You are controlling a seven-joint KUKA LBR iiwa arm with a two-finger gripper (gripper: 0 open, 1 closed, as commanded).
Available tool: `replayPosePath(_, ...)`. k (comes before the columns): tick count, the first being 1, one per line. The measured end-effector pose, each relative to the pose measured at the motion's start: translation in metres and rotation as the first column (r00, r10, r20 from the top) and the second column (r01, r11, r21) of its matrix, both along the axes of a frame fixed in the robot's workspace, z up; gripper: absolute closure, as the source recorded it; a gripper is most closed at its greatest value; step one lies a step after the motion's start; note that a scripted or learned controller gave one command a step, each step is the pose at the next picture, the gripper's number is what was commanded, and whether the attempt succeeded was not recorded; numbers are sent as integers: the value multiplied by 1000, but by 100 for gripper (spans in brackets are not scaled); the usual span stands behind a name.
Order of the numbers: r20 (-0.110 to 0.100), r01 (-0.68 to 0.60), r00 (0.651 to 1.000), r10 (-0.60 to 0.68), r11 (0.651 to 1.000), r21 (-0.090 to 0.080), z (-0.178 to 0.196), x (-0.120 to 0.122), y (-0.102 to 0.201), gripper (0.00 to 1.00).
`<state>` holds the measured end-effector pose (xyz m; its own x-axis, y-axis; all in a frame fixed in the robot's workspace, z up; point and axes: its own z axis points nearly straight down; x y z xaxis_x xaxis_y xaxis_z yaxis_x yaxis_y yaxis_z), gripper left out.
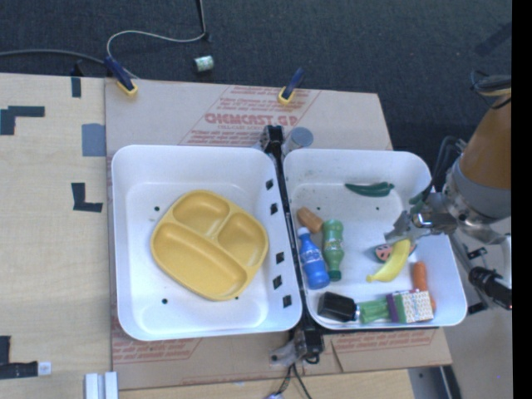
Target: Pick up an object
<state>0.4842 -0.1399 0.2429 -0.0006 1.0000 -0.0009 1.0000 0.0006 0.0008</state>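
banana (394, 261) is the nearest candidate for the pick, lying yellow and slanted in the right bin (416, 166), its upper end just under the jaws; beside that end sits a small pinkish piece (383, 253) with dark dots, touching or nearly touching the fruit; to the right of the banana lies a short orange carrot (420, 276), close to the bin's right wall; the gripper (413, 224) hovers low at the banana's upper tip, reaching in from the right on the grey arm (478, 191) with its orange band; whether the jaws stand apart or together i cannot tell, since the metal parts blur into one shape there; nothing is seen between them, so no grasp is shown and the banana rests on the bin floor; further out in the same bin lie a green bottle (333, 249) and a blue bottle (312, 260) side by side, a small brown piece (310, 219) above them, a dark green pepper-like thing (370, 189) near the far wall, and along the near wall a black item (338, 306), a green piece (374, 311) and a patterned block (412, 306); the left bin (133, 173) holds a yellow divided plate (209, 244); both bins sit on cardboard on the table (41, 223); as a judgement, the approach looks nearly complete, while closing, lifting and clearing the bin all remain.
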Motion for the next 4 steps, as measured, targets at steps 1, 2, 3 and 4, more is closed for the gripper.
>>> replayPosePath(1,0,-2,1000,2,1000,1,21,0,34,100)
replayPosePath(2,-1,-1,1000,1,1000,1,20,0,52,100)
replayPosePath(3,-1,-1,1000,1,1000,1,24,0,48,100)
replayPosePath(4,-1,-1,1000,1,1000,1,22,0,59,100)
